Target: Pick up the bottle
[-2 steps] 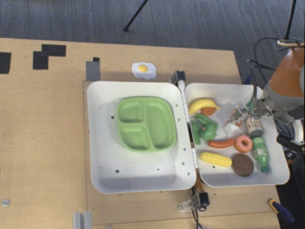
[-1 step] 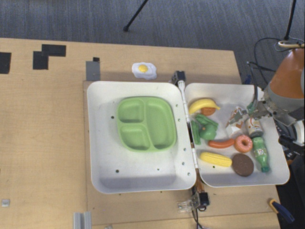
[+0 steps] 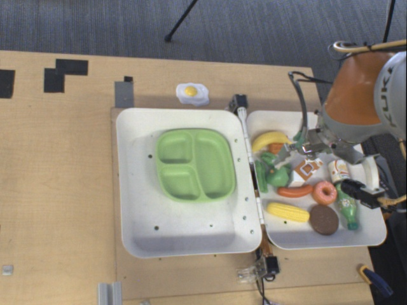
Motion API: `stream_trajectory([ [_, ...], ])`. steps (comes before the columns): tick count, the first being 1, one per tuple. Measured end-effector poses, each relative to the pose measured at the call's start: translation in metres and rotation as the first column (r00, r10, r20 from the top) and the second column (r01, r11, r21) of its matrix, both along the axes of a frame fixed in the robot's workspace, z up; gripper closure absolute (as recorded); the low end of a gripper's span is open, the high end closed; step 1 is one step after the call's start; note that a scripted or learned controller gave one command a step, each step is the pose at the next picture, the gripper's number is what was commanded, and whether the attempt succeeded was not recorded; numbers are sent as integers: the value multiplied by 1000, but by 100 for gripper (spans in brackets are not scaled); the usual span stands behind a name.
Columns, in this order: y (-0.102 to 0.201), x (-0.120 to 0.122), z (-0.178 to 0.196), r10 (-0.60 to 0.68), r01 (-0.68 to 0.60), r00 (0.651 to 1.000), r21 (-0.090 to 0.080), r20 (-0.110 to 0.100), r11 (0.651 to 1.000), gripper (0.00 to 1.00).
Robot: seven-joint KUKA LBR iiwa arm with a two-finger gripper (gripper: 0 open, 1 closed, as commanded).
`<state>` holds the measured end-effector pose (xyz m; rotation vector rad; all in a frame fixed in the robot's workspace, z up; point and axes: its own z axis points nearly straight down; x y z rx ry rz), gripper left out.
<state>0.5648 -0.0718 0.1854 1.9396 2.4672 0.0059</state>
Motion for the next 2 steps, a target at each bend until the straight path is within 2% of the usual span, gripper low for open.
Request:
stream_trajectory([
  [1,43,31,-1,23,-23,1000,-1,-2,1000,0],
  [2,-22,2,-99,87,-87,996,-3,1,996,0],
])
